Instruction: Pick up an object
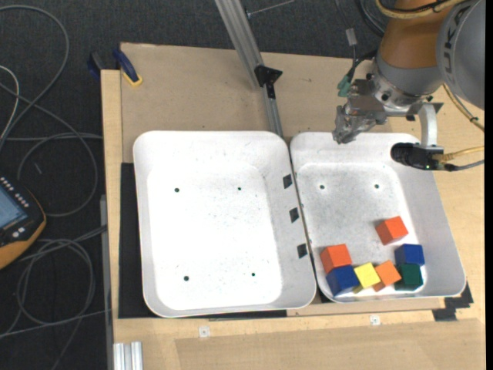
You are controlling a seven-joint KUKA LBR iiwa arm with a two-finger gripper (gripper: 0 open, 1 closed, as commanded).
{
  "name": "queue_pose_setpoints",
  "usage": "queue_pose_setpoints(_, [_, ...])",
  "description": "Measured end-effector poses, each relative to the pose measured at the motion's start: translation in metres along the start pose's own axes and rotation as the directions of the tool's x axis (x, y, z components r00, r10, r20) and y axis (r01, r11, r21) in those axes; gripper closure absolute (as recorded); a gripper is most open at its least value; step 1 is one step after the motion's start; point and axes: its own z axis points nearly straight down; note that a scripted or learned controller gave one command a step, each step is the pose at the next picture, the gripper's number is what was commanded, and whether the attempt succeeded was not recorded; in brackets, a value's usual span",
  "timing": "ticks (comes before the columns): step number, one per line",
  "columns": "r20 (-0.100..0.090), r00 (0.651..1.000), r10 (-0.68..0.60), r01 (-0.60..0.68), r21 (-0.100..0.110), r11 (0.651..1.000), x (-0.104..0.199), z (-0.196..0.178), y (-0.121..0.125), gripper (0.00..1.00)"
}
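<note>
Several small blocks lie in the near corner of the right bin [431, 199]: an orange block [392, 229] apart from the rest, another orange block [335, 256], a blue block [342, 278], a yellow block [367, 275], a third orange block [387, 272], a blue block [410, 253] and a green block [410, 277]. My gripper [346, 133] hangs above the far edge of the right bin, well away from the blocks. Nothing shows between its fingers.
The left bin [154, 206] stands beside the right one, with black clips [293, 214] along the shared rim. A metal rail [245, 45] slants across the bench behind the bins. Cables and a handheld device [15, 218] lie on the floor at left.
</note>
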Motion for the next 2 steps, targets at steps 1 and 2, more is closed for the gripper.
queue_pose_setpoints(1, [0.0,1.0,0.0,0.0,-0.005,1.0,0.059,-0.006,0.005,1.0])
queue_pose_setpoints(2, [0.0,1.0,-0.001,0.001,0.001,1.0,0.121,0.003,-0.006,1.0])
